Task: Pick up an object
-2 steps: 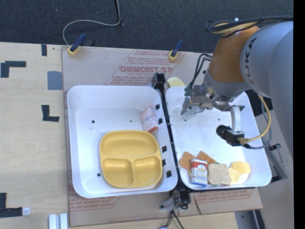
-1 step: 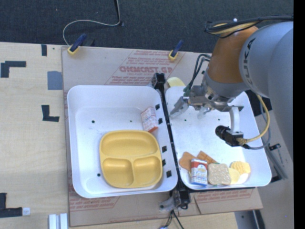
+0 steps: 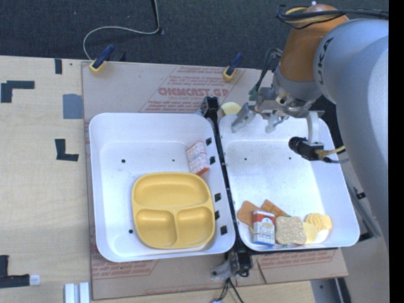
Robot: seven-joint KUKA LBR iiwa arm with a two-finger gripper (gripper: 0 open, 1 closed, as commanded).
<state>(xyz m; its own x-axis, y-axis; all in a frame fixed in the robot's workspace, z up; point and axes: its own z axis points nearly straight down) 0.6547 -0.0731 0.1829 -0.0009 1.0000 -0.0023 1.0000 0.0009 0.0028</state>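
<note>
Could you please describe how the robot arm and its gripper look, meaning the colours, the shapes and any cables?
The arm is thick and rounded, with smooth light grey shells. A glossy orange band wraps it above the wrist, and thin dark cables loop over the top of that band. The gripper is a small grey metal assembly with two slim fingers. Beside it, a short black cylindrical part sticks out sideways.

We can read little here. Along the upper middle of the frame, the brown cardboard sheet (image 3: 183,88) under the bins carries red printing that seems to say "CHEMCAST GP", the letters partly blurred. The small red-and-white packet (image 3: 197,157) and the can (image 3: 264,226) bear labels, but we cannot make out their wording.
</note>
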